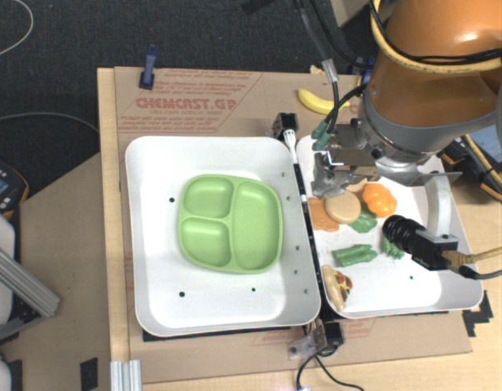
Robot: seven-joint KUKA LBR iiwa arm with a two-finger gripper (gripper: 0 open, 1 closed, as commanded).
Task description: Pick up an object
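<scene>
In the camera view the gripper [326, 177] hangs low over the right bin [414, 287], close to that bin's left edge and about halfway along it. The arm's bulk hides its tip, so I cannot tell whether it is open or closed, and nothing can be seen held in it. Just below it in the picture lie a tan round disc [343, 209] and an orange flat slice [319, 213]. The disc overlaps the slice, and the slice lies against the bin's left edge.

An orange fruit [378, 199] lies just right of the disc, near the middle of the bin. A small green piece [364, 222] touches the disc's lower right side. A long green piece [354, 256] lies apart from these, toward the near edge with bare floor around it. A filled bun [339, 287] is tucked into the near left corner, against the rim. A white curved piece [437, 210] stands near the right edge.

The near right part of the bin floor is bare. The far half is covered by the arm.

The left bin [153, 218] holds a green divided plate [231, 222] at its middle, with white floor all around. A banana [314, 101] lies on the board [194, 96] beyond the bins' far edges, and a blue clip [147, 68] sits at the board's far left corner.
</scene>
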